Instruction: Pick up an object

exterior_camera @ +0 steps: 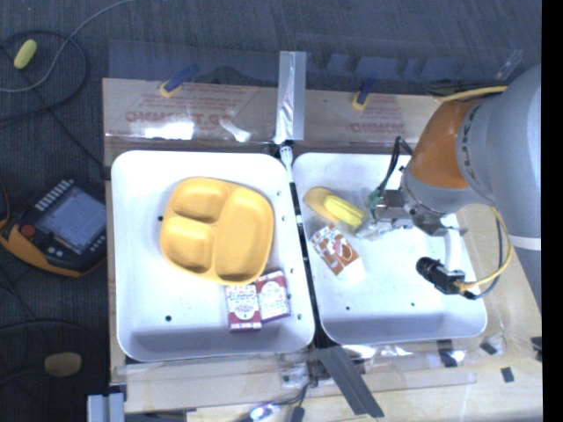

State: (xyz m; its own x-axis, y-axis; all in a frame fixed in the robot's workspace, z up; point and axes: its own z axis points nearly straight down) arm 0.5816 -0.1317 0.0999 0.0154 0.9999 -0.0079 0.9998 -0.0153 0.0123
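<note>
The bench (176, 112), a brown board under clear sheeting, carries two shallow white bins side by side. The left bin (141, 262) and the right bin (396, 310) meet at a narrow divider running down the middle of the view.

The grey arm (510, 156) enters from the right edge, its orange band (440, 152) sitting over the upper right part of the right bin. Below the band the wrist drops toward the bin floor, and the gripper (380, 222) ends just to the right of a yellow object; whether its jaws are apart or closed cannot be told from this angle, and nothing is seen between them. A yellow cable (493, 266) loops down from the wrist to a black fitting (437, 275) over the bin's right side.

In the left bin lies a yellow divided tray (218, 227), three compartments, tilted slightly and filling the bin's centre. Just below it, near the bin's lower right corner, two small red and white cartons (258, 301) lie side by side, touching.

In the right bin, the yellow object (336, 207), oblong and rounded, rests near the upper left corner. Just beneath it lies a red and white packet (337, 251), angled, close to the yellow object
</note>
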